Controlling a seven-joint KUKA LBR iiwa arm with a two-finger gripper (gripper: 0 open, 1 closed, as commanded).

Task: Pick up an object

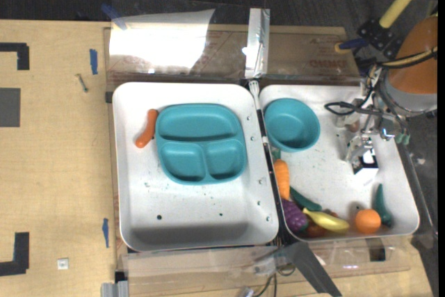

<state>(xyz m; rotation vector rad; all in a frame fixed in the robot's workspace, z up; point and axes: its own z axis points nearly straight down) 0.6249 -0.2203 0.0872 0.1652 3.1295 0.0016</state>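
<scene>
The gripper (363,149) hangs over the right bin's (327,177) far right side; how open it is cannot be told. Along its left and near walls lie one carrot (281,179), one grape bunch (296,219), one banana (327,220) and one orange (368,220).

In left bin (125,149), divided plate (201,142) at centre, sausage (146,129) just beside its left edge. In right bin (327,177), bowl (292,124) in far left corner; along near wall, left to right: carrot (281,179), grapes (296,219), banana (327,220), citrus fruit (367,220), cucumber (382,204).
</scene>
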